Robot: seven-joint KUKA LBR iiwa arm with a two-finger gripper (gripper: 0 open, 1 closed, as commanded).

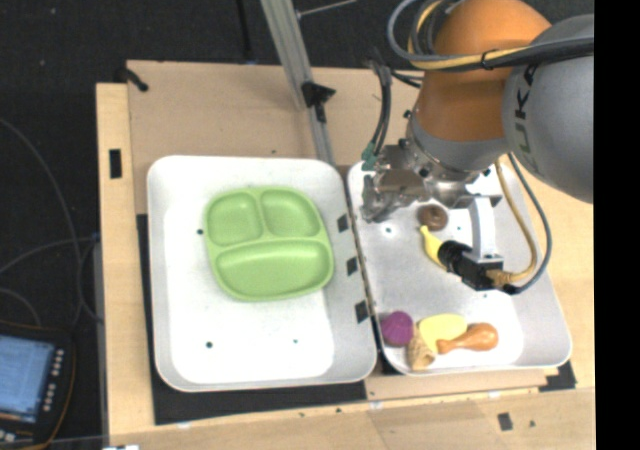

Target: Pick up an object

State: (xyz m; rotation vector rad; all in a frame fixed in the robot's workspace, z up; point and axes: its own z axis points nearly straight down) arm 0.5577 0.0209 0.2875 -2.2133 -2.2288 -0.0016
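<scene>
Even, fairly bright overhead light washes the two white bins [180, 338] close to overexposure, with only soft, short shadows. The floor [60, 18] around the surface [200, 108] falls nearly black. Detail looks slightly soft and grainy, perhaps from compression.

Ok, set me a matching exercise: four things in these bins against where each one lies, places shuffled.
Things:
1. green divided plate
2. purple ball
3. orange and tan toy
4. yellow banana toy

Places:
A. right bin, near its front right corner
B. left bin, around its middle
C. right bin, middle, just below the gripper
D. right bin, front, next to the divider between the bins

Pairs: 1-B, 2-D, 3-A, 4-C
</scene>
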